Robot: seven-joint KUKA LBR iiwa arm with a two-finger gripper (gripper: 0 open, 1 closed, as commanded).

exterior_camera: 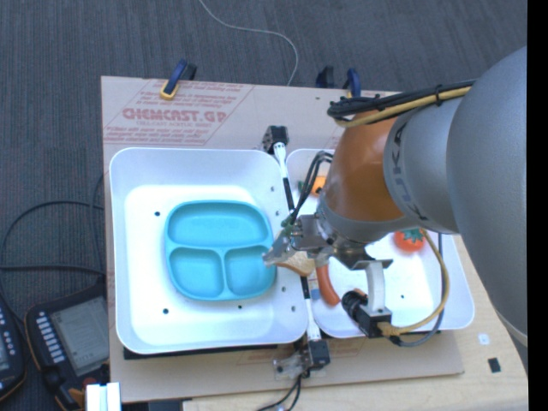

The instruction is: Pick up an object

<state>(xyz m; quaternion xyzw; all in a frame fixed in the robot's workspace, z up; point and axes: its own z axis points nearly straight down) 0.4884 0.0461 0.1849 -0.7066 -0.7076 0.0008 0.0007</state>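
Tray lay just left of my gripper, which sat low at the divide between the bins. A tan object seemed pinched between my fingers, probably lifted clear for carrying.

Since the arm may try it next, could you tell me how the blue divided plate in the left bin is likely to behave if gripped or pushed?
The blue divided plate looks like moulded plastic, so probably stiff and fairly light. It lies flat on the left bin floor, so it should slide rather than roll or tip. Its low, rounded rim may be hard to pinch and could slip.
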